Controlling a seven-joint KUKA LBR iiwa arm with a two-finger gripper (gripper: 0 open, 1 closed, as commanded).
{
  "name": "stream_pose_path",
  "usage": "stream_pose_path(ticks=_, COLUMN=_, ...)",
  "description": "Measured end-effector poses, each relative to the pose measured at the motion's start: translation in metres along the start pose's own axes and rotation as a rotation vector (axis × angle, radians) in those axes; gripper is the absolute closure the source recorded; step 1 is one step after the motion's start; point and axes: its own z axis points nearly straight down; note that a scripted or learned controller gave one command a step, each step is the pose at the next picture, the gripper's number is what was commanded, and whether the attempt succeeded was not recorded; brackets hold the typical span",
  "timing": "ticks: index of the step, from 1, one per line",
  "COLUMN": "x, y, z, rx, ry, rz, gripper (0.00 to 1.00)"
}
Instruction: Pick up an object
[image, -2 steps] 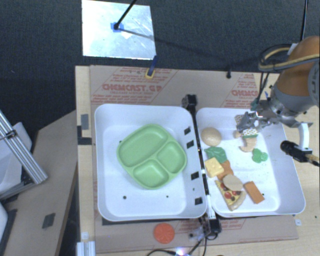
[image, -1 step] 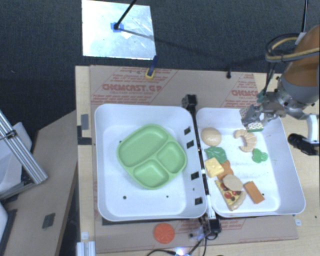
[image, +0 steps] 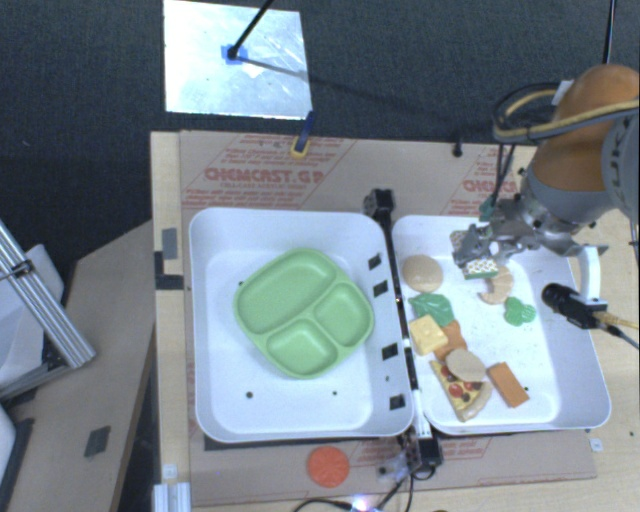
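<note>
Now hand (image: 478, 250): above right bin (image: 598, 408), far part; open or closed, cannot tell
left bin (image: 215, 400): green divided plate (image: 303, 312), middle

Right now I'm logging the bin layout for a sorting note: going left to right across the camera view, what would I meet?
green divided plate → tan bun → pizza slice → small green piece
</note>
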Motion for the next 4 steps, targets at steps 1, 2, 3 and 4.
stream_pose_path(ticks=1, x=0.052, y=-0.011, z=-0.015, rx=-0.002, ry=0.001, rz=-0.002, gripper=1.0)
stream_pose_path(ticks=2, x=0.086, y=-0.02, z=0.002, rx=0.0, ry=-0.001, rz=0.0, gripper=1.0)
stream_pose_path(ticks=3, x=0.084, y=-0.024, z=0.002, rx=0.0, ry=-0.002, rz=0.007, gripper=1.0)
stream_pose_path(ticks=4, x=0.085, y=-0.02, z=-0.017, rx=-0.003, ry=-0.001, rz=0.003, gripper=1.0)
